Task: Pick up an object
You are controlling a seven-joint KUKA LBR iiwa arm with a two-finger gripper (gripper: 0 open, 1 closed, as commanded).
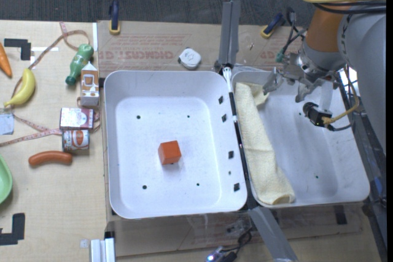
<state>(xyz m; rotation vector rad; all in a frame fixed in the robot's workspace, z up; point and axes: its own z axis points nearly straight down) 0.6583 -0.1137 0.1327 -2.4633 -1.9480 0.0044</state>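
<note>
A small orange-red cube [169, 152] lies near the middle of the left bin [123, 193]. A folded cream towel [261, 144] runs along the left wall of the right bin [344, 187]. My gripper [285, 89] hangs over the far end of the right bin, just right of the towel's top end. Its fingers [269, 85] are spread open with nothing between them. The cube is far to the gripper's left, in the other bin.
Left of the bins lie a banana [21, 89], a carrot [5, 61], a green bottle [80, 62], a small carton [89, 88], a can [76, 140], a sausage [50, 159] and a green plate [3, 180]. A tape measure [190, 58] sits behind the left bin.
</note>
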